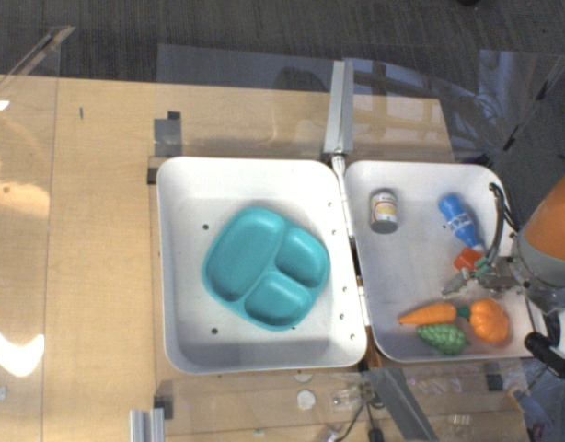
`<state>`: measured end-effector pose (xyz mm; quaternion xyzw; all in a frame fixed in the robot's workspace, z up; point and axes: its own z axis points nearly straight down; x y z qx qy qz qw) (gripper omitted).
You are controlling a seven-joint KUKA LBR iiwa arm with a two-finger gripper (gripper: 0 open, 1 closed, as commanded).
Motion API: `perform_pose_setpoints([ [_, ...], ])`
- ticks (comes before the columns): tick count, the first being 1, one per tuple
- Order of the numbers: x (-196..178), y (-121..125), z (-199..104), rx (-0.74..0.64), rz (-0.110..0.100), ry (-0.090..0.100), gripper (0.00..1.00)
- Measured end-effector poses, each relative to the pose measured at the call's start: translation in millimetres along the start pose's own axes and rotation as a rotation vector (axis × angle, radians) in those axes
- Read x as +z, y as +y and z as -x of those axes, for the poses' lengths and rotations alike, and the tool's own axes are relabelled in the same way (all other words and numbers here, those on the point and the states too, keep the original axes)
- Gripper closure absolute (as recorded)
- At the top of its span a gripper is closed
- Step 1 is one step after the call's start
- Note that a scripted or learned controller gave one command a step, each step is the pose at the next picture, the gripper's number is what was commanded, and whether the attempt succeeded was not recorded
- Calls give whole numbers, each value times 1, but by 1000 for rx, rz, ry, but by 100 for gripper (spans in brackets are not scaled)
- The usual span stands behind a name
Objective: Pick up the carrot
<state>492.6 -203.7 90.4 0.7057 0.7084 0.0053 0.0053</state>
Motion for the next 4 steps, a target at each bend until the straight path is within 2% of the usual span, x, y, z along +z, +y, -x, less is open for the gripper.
perform_pose_setpoints([
  [1, 0, 0, 1, -50, 2, -2, 0],
  [2, 0, 1, -2, 111, 2, 1, 0],
  [3, 0, 0, -28, 68, 4, -6, 0],
  [4, 0, 0, -5, 147, 1, -1, 0],
])
